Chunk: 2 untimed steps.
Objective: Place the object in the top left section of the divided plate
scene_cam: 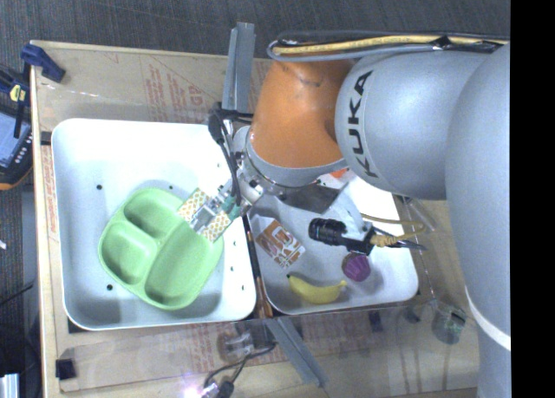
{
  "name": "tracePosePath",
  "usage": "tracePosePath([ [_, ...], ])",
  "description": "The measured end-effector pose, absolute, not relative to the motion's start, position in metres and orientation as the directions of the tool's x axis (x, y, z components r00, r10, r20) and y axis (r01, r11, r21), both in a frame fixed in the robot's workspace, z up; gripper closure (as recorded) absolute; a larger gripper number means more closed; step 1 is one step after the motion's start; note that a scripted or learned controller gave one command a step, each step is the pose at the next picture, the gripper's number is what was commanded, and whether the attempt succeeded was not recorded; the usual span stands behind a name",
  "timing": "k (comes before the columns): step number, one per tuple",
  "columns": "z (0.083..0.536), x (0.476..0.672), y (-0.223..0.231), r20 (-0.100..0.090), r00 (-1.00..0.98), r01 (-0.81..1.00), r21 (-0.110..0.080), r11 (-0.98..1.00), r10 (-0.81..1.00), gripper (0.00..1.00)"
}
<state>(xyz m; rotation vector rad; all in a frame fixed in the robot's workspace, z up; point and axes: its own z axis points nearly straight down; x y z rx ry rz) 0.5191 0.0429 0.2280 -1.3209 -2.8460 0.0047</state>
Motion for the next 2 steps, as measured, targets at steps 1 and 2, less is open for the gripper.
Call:
tracePosePath([
  [1,0.209,0.475,0.093,0.002,-0.654,0.757,-0.004,0.654,0.757,1.00],
  [2,0.192,0.477,0.065,0.003,-0.860,0.510,-0.002,0.860,0.510,1.00],
])
